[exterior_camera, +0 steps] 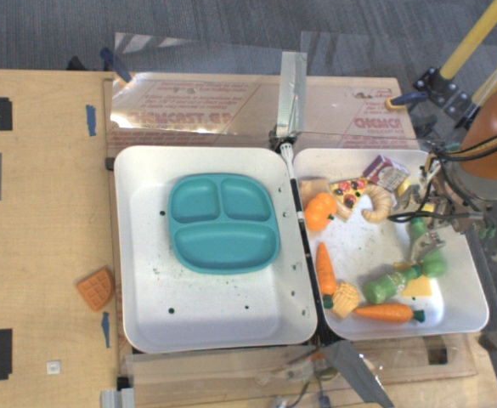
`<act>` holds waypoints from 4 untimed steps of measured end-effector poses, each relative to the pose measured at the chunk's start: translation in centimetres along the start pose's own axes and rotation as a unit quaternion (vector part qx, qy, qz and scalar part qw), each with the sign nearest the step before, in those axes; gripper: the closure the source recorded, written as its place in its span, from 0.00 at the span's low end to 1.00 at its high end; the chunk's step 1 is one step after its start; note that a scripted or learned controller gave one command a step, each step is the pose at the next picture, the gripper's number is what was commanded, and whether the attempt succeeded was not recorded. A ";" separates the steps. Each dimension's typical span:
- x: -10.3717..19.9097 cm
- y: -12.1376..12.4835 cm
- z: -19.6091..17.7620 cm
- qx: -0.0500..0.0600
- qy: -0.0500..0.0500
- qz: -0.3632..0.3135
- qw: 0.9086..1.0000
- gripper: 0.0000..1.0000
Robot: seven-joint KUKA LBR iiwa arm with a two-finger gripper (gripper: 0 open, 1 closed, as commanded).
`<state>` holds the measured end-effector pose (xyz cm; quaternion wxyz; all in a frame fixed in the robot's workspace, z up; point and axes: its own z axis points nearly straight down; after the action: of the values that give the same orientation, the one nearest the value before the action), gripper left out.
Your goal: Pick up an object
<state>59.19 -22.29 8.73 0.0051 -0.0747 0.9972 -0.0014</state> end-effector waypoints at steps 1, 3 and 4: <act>-0.4 0.0 -1.2 0.002 -0.004 -0.002 1.000 1.00; -3.7 -0.3 0.1 -0.003 0.001 -0.088 0.996 0.00; -7.2 -0.9 0.1 -0.008 0.014 -0.133 0.991 0.00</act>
<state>66.45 -22.09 8.73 -0.0094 -0.2065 0.9784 0.0046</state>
